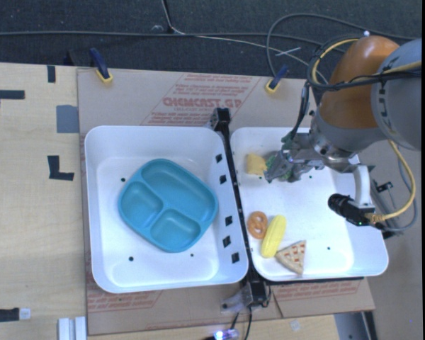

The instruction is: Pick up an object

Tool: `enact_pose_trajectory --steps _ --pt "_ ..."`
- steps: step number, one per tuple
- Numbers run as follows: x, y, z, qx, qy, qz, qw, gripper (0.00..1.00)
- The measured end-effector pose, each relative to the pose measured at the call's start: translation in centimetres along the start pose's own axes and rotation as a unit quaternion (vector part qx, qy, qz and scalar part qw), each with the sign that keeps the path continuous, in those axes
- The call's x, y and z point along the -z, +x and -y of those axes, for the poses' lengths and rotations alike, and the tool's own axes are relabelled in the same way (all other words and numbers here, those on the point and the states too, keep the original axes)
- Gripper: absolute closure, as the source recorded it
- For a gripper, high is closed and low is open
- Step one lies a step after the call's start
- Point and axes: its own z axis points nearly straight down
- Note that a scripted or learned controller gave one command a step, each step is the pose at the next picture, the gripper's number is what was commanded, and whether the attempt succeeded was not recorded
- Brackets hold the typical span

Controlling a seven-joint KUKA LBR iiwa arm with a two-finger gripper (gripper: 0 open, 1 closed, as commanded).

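In the right bin (340, 257), my gripper (278, 168) hangs low over the back left part, just right of a pale yellow chunk (254, 163). A small green thing (275, 164) shows at the gripper's tip; whether it is held is unclear. Nearer the front lie an orange ring-shaped pretzel (256, 223), a yellow corn-like piece (273, 235) and a pizza slice (292, 256), all apart from the gripper.
The left bin (103, 190) holds a blue divided plate (168, 204). A black divider (230, 190) runs between the bins. The arm's grey body and orange band (354, 83) overhang the right bin's back right; cables loop behind.
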Motion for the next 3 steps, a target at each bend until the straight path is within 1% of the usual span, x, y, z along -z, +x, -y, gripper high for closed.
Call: enact_pose_trajectory --steps 2,3 --pt "1.2 9.5 1.7 0.000 0.000 0.000 1.0000 1.00" --pt "0.9 16.0 1.9 0.001 0.000 0.000 1.0000 1.00"
